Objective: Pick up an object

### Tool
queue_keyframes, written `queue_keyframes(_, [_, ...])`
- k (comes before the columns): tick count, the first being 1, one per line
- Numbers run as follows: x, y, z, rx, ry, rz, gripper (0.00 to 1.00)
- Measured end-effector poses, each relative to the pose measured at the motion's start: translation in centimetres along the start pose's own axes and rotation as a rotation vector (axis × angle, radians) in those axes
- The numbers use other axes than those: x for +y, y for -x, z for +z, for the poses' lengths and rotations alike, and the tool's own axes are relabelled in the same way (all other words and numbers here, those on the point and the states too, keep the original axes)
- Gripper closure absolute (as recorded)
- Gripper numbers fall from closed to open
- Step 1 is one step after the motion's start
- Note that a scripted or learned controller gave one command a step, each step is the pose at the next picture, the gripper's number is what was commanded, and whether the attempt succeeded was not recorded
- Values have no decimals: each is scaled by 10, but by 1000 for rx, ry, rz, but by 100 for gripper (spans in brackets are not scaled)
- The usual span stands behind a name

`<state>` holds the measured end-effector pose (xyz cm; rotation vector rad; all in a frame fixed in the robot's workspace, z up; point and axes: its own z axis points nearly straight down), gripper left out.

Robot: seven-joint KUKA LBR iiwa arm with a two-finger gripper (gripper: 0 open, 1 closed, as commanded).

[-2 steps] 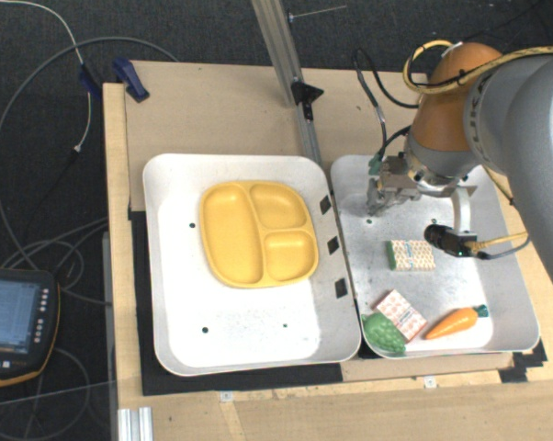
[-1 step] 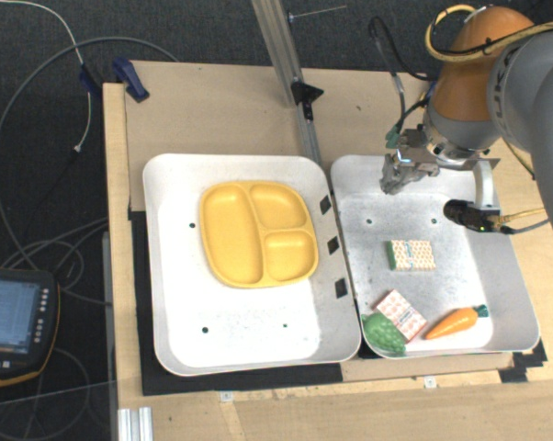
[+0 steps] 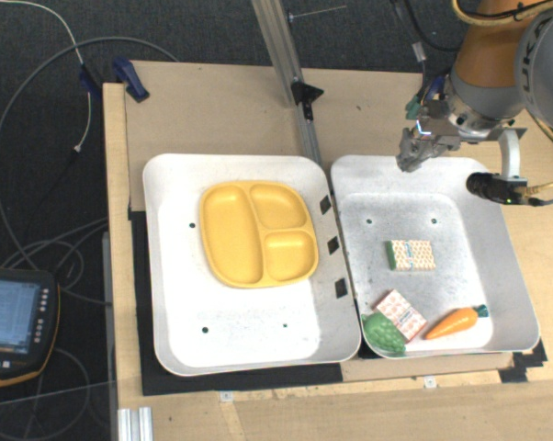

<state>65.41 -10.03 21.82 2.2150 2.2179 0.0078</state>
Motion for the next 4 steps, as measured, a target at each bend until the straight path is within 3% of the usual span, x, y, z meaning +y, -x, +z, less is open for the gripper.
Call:
queue_keyframes(1, [2, 0, -55, 1, 0, 0, 100])
queue_keyframes(2, [-2, -54, -60, 3, -8, -5, 100])
queue_keyframes(4, [-17, -150, -29, 3, -12, -4, 100])
